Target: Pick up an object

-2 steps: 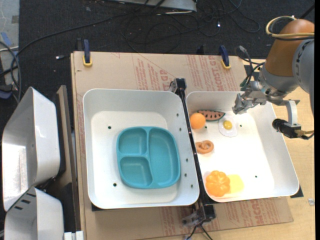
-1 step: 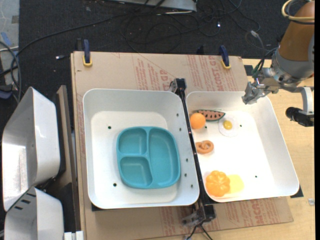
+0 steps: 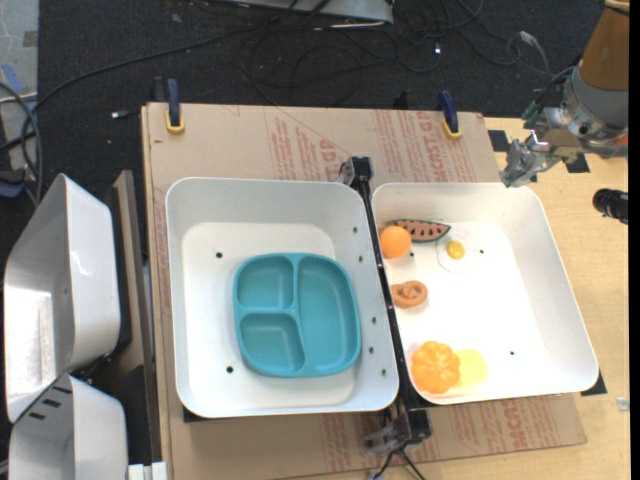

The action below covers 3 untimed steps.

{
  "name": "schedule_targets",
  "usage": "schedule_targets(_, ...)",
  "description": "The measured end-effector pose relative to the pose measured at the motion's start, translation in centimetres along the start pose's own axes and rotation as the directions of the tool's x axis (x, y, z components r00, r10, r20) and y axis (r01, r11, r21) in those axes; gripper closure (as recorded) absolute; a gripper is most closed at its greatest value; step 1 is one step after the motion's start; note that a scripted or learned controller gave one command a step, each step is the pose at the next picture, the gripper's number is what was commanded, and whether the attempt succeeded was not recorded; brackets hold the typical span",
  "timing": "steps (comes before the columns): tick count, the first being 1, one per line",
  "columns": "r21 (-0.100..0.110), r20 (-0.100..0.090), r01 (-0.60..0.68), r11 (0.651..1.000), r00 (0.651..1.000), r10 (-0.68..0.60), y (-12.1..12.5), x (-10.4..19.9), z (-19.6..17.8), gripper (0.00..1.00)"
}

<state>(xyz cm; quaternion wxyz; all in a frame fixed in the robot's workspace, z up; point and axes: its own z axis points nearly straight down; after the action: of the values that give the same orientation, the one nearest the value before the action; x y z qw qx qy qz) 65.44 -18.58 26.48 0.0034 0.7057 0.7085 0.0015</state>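
Camera view shows the gripper (image 3: 520, 165) above the right bin's (image 3: 560, 298) far right corner; whether it is spread or pinched cannot be told. A watermelon slice (image 3: 420, 230) lies near the bin's far left, its long axis left-right.

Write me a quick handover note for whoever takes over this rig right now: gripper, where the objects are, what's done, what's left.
Gripper: above the right bin's far right corner, holding nothing that shows.
Right bin, along its left side: orange ball, watermelon slice, fried egg, small brown ring, orange fruit on a yellow piece.
Left bin: teal divided tray.
Done: nothing picked.
Left: descend, grasp one object, lift.
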Motion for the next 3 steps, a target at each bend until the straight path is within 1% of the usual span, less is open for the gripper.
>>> schedule_targets(1,0.007,-0.003,0.003,1.000,1.000,-0.003,-0.2,6.1,0.3,1.00)
schedule_targets(2,0.008,-0.004,0.002,1.000,1.000,-0.002,-0.3,11.4,1.3,1.00)
schedule_targets(3,0.010,-0.004,0.003,1.000,1.000,-0.003,-1.6,16.6,2.8,1.00)
